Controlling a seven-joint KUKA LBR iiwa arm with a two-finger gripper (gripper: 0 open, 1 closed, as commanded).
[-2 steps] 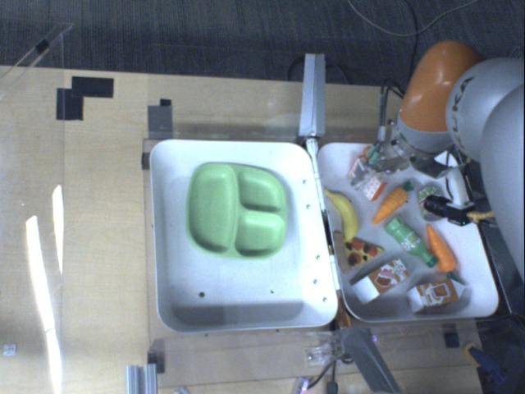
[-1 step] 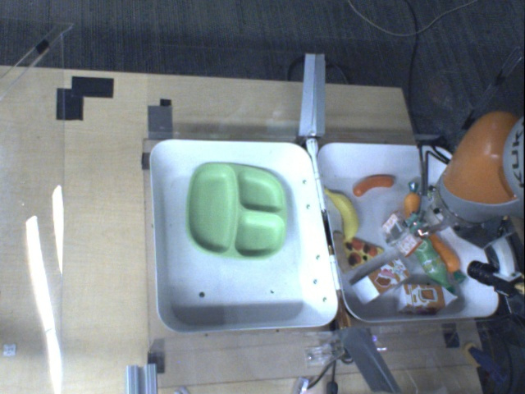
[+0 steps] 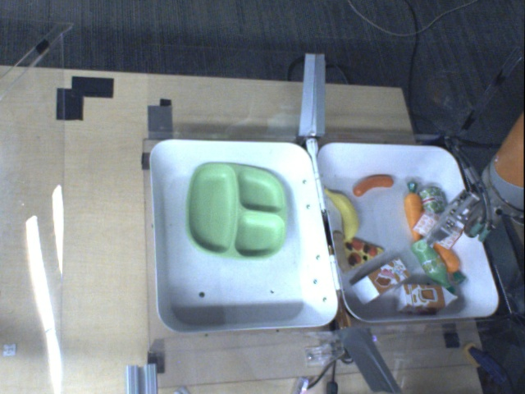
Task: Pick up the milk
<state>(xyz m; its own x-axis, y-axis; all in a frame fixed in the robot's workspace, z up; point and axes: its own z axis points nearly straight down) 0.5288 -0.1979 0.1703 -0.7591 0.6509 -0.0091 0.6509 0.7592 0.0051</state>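
My hand: it hangs over the right bin, close to that bin's right wall, about halfway between its far and near walls. The picture is too small and cluttered there for me to tell whether it is apart or together, and I see nothing caught in it.
My arm: it comes in over the counter's right edge, the orange band sitting just outside the right bin's right wall.
Milk: I take the small carton lying near the right bin's near wall, left of the middle, to be the milk; it lies flat on the bin floor and clear of my hand.
Its neighbours: a brown-and-white packet just beside it toward the near right corner, a pizza slice just beside it toward the left wall.
Other things in the right bin: a banana by the left wall, a sausage toward the far wall, a carrot next to my hand.
Left bin: a green divided plate rests in its far half.
Done: as I judge it, only the reach into the right bin; the milk is untouched.
Left: shift toward the near wall, come down over the carton, close on it, lift it clear.
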